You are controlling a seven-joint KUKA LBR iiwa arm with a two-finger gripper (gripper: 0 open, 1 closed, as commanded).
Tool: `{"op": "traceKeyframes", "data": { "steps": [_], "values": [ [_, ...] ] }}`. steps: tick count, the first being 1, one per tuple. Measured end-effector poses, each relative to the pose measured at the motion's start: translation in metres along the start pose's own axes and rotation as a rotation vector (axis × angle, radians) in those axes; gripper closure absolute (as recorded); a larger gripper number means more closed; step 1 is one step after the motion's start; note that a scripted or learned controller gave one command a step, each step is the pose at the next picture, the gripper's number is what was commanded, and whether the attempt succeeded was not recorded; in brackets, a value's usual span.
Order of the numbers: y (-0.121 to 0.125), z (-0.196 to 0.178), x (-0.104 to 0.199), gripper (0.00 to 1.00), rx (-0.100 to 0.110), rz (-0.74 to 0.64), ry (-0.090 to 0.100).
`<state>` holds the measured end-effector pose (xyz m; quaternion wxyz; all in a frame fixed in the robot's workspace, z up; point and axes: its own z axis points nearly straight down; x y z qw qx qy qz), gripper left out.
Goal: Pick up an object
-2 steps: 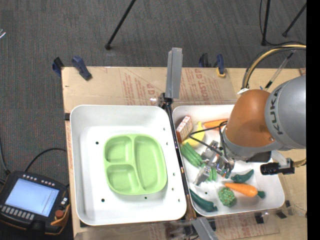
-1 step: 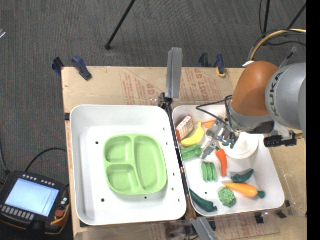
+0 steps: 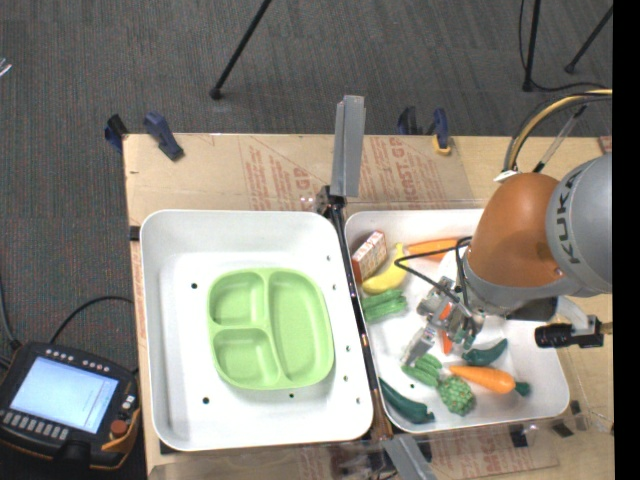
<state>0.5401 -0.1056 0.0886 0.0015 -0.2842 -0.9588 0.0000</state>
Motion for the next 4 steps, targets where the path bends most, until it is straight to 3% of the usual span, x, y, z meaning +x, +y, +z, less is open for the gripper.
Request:
{"op": "traceKeyframes", "data": {
  "steps": [1, 2, 3, 4],
  "values": [
    [-0.025, 0.002, 0.057, 0.00, -0.001, 0.128, -0.002],
    [0.018, 0.002, 0.000, 0.00, -0.002, 0.060, -0.002],
    [0.052, 0.001, -0.040, 0.00, -0.001, 0.107, -0.002],
    [0.019, 0.002, 0.000, 0.00, 0.000, 0.265, 0.001]
  ]
}}
